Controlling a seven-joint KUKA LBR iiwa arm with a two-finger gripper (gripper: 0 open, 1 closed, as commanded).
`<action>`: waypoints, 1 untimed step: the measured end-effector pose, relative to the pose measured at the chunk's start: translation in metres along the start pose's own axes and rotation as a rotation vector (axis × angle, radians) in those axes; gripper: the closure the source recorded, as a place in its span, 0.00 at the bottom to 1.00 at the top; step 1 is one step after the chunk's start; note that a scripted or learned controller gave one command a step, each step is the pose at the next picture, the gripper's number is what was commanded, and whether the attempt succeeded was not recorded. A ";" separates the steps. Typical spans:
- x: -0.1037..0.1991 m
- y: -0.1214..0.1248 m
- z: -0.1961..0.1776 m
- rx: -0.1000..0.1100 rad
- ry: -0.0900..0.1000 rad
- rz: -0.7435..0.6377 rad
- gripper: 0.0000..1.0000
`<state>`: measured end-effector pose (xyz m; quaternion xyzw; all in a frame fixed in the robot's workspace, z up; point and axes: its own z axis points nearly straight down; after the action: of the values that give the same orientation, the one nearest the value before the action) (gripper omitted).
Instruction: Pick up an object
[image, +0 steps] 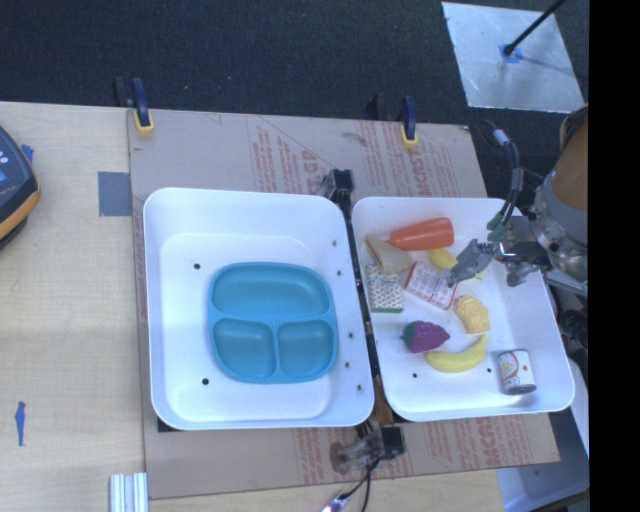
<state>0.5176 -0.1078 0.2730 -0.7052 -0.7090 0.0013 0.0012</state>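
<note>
Gripper hangs over right bin, finger state unclear. Banana below it: light, smooth, curved; grab mid-body.

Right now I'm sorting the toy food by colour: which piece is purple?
The grape bunch, purple, lying just above the yellow banana; everything else is orange, yellow or boxed.

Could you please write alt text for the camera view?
The grey arm's gripper hangs over the right white bin of toy food, including an orange carrot and yellow banana; the left white bin holds a blue divided plate.
</note>
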 end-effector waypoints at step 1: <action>-0.023 -0.017 0.164 -0.016 0.000 0.000 0.00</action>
<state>0.5002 -0.1310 0.1088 -0.7051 -0.7091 -0.0043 -0.0046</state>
